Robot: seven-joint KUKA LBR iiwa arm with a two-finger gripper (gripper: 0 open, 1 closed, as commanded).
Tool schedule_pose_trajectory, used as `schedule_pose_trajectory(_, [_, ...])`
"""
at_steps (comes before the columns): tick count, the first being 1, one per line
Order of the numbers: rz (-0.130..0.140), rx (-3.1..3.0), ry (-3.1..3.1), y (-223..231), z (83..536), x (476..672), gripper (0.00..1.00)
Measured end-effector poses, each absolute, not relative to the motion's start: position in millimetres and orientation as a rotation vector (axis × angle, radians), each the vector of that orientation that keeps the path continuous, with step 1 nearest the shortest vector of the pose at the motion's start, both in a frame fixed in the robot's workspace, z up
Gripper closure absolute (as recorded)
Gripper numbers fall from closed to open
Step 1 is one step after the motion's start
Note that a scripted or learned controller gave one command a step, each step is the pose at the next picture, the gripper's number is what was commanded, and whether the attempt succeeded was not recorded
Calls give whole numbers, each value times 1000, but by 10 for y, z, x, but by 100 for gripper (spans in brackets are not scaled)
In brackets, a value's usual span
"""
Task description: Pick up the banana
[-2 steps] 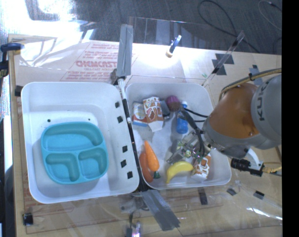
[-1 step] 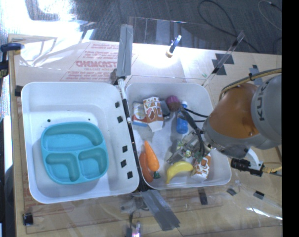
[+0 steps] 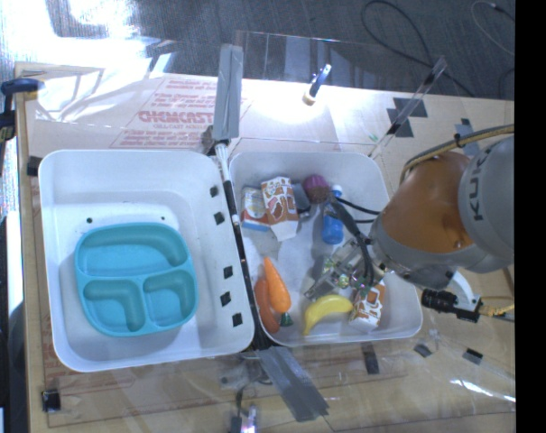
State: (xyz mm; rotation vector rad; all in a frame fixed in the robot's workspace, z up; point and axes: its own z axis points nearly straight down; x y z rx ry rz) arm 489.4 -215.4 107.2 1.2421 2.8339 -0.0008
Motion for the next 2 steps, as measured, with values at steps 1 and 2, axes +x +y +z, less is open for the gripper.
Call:
schedule_pose_trajectory(1, [-1,1242,2834,-2152,1070,4894,0])
schedule_pose_trajectory(2, [0,1242,2835,-2150,1068,4894,0])
